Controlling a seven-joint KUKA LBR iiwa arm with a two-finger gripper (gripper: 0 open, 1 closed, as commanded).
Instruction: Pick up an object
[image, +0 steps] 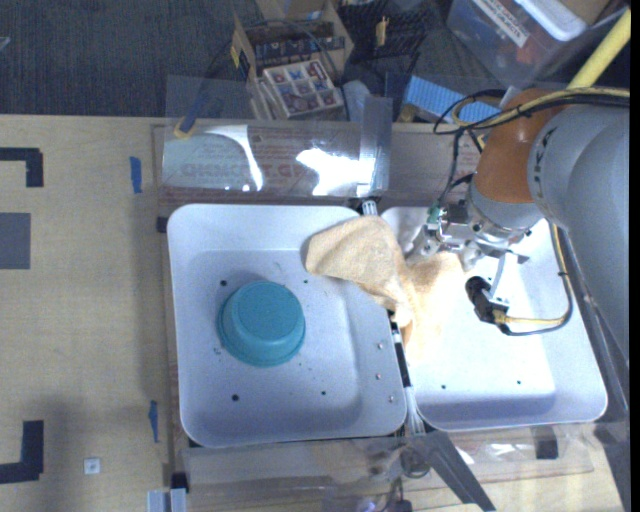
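Where arm (560, 150) bends down from right, gripper (437, 243) touches cloth (372, 262); finger state unclear.

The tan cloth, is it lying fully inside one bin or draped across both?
Draped across both. The tan cloth covers the divider, one part in the left bin, the rest in the right bin.

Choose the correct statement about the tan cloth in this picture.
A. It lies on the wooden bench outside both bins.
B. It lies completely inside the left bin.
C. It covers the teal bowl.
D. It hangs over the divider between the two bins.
D: the tan cloth is draped across the edge where the left bin meets the right bin, part in each, apart from the teal bowl.
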